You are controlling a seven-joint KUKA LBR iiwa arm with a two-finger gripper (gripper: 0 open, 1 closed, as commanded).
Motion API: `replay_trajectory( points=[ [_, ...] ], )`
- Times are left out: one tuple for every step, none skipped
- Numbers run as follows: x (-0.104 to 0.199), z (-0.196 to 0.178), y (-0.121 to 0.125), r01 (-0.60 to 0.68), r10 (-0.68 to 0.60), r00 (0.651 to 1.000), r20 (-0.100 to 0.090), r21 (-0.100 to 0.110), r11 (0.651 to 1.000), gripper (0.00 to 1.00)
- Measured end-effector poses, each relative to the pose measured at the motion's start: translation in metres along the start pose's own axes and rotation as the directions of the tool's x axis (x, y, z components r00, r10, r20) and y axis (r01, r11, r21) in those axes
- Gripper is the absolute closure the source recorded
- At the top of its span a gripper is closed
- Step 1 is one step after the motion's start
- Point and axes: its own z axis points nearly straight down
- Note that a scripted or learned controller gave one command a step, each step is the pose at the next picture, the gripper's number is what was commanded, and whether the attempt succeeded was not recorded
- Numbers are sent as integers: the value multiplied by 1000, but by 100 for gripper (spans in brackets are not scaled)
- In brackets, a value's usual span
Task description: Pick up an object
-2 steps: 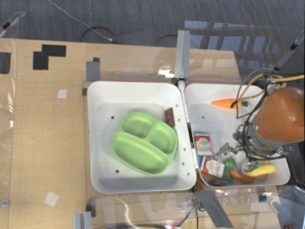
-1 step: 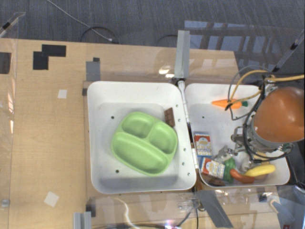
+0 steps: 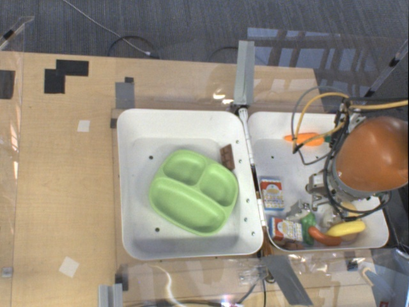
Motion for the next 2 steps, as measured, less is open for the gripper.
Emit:
replay_trajectory(
  points=[
    [-8, 0, 3, 68, -68, 998, -2, -2, 998, 0],
    [-30, 0, 7, 216, -216, 976, -2, -4, 976, 0]
  ],
)
